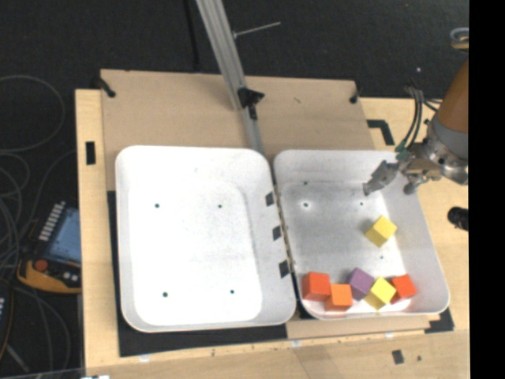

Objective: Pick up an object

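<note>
The right bin holds several small blocks. A yellow cube lies alone near its middle right. Along the front wall sit a red-orange block, an orange block, a purple block, a second yellow block and a red block. My gripper hangs over the bin's back right part, above and behind the lone yellow cube. It is open, with nothing between its fingers.
The left bin lies beside the right one on the wooden bench. A slanted metal pole rises behind the bins. Cables and a handheld controller lie off the bench to the left.
</note>
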`<state>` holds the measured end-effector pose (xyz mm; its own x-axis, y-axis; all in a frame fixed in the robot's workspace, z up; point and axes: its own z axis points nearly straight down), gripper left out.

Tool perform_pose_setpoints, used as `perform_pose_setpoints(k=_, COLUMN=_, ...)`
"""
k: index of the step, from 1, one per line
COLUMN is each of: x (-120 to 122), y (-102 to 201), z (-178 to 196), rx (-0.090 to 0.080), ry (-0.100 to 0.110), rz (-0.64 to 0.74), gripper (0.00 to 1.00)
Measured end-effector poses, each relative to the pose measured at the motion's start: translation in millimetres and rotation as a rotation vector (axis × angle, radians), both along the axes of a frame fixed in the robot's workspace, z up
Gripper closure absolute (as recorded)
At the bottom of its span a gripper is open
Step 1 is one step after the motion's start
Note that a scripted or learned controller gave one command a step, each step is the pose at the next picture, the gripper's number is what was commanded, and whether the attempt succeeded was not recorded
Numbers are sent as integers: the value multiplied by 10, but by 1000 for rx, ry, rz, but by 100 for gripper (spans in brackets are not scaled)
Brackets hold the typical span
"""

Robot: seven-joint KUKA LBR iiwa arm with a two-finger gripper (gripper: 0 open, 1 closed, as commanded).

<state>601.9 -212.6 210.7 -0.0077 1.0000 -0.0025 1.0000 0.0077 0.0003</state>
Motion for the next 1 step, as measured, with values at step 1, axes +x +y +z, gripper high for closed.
perform_pose_setpoints(k=1, x=-128, y=-2, z=241, rx=0, ry=-4, rz=-8, gripper=0)
